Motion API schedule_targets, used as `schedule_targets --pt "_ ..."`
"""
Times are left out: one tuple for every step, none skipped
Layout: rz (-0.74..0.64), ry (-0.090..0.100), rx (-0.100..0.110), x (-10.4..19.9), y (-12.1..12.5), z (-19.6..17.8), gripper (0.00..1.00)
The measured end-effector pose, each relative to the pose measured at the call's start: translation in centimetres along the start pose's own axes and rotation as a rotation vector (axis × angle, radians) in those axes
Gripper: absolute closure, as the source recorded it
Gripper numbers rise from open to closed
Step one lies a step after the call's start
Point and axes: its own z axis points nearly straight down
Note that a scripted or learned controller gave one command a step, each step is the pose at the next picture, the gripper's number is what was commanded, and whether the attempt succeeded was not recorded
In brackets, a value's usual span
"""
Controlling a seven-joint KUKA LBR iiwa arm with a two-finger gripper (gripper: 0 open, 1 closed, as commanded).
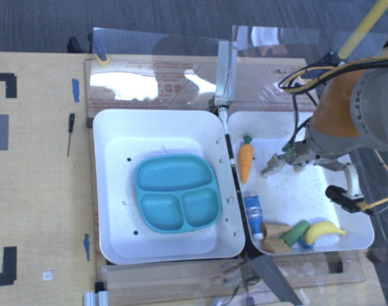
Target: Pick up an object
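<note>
Bench: pale wooden bench top [34,190] bearing two shallow white bins side by side.
Left bin: white plastic bin [111,132] holding a turquoise three-compartment plastic tray [177,192], which lies flat at its middle.
Right bin: white plastic bin [362,234] with the small objects in it.
Arm: grey arm with an orange band [337,104], reaching in from the right over the right bin.
Gripper: two-finger metal gripper [270,167], hanging over the bin's bare middle, fingers apart and clamped on nothing.
Carrot: orange toy carrot with a green top [245,159], by the bin's left wall, near the fingertips but apart from them.
Tube: blue and white tube [253,214], along the left wall below the carrot.
Banana: yellow toy banana [322,230], at the front wall.
Green piece: small green object [297,232], touching the banana's left end.
</note>
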Motion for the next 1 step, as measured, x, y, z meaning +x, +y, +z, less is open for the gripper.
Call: schedule_targets --pt "0.056 0.002 0.004 0.89 -6.77 -4.24 0.0"
